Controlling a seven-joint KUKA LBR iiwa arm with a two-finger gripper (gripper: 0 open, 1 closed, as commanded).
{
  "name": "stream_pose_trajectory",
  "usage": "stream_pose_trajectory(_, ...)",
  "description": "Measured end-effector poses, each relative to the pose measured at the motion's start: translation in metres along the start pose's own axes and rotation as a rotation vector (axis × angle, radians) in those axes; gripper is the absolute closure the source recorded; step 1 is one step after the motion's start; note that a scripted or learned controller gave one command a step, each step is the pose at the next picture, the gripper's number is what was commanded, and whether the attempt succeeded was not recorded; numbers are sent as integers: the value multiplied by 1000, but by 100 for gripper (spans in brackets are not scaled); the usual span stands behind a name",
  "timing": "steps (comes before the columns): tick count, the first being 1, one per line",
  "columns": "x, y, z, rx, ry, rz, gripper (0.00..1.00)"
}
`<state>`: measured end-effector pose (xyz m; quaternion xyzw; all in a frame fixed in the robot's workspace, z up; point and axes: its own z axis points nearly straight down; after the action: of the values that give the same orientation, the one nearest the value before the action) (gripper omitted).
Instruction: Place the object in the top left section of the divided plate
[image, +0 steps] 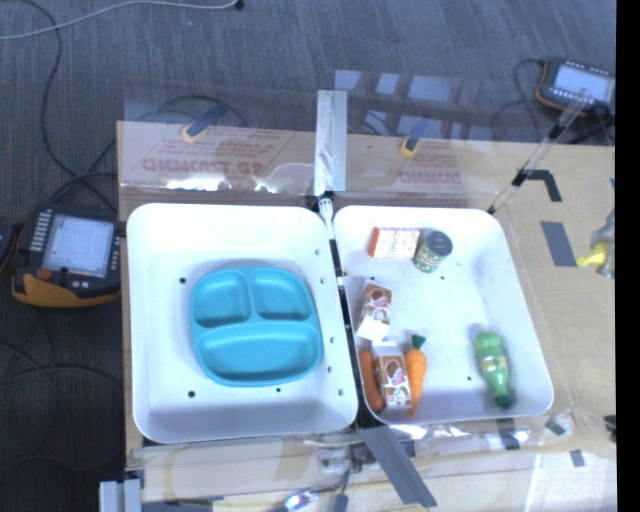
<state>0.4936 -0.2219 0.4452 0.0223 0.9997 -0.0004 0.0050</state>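
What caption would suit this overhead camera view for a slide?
Blue divided plate waits in the left bin; toy groceries, including a carrot and green bottle, fill the right bin.

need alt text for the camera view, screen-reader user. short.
Overhead slanted view of two white bins side by side: the left bin holds a blue divided plate, all three sections bare. The right bin holds a green bottle, a toy carrot, a small can, an orange box and several snack packets.
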Motion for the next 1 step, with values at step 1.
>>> stream_pose_trajectory(1, 0, 0, 0, 0, 0, 0, 0)
